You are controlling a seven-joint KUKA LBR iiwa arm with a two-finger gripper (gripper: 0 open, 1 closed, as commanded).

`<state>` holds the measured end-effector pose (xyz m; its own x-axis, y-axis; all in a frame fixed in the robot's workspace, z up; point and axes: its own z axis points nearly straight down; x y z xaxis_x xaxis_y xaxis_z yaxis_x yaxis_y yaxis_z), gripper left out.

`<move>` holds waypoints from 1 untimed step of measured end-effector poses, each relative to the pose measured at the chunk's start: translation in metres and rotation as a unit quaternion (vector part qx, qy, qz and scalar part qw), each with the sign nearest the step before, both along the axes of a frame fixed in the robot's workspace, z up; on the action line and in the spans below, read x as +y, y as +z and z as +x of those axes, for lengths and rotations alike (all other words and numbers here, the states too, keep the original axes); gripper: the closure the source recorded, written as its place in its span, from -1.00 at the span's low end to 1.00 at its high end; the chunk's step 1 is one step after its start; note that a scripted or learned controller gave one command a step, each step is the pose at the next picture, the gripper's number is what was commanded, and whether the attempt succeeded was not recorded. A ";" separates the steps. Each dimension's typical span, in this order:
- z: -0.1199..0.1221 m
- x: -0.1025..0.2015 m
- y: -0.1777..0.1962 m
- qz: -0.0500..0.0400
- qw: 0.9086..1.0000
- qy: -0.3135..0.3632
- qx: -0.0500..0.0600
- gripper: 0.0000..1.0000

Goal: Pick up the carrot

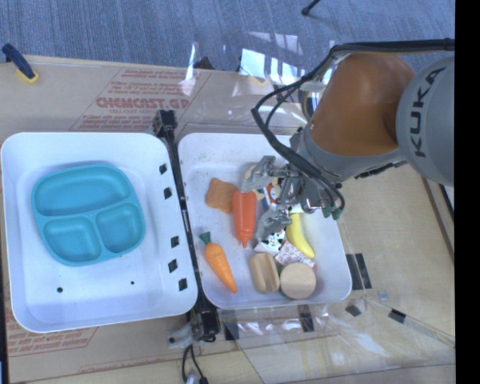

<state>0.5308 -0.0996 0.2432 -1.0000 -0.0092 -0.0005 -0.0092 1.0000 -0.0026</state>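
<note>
Arm reaching from the right over the right bin [194, 206], claw [274, 206] low beside a red-orange piece [244, 217], finger state cannot be told, carrot [219, 264] lying apart, nearer left.

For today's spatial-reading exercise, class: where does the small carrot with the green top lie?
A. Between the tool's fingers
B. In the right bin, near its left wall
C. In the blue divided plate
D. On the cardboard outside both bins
B: the carrot lies on the floor of the right bin, close to its left wall, apart from the tool.
</note>
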 end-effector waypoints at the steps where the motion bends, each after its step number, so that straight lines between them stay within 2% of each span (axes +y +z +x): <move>1: -0.023 0.008 -0.112 0.002 1.000 -0.020 0.005 -1.00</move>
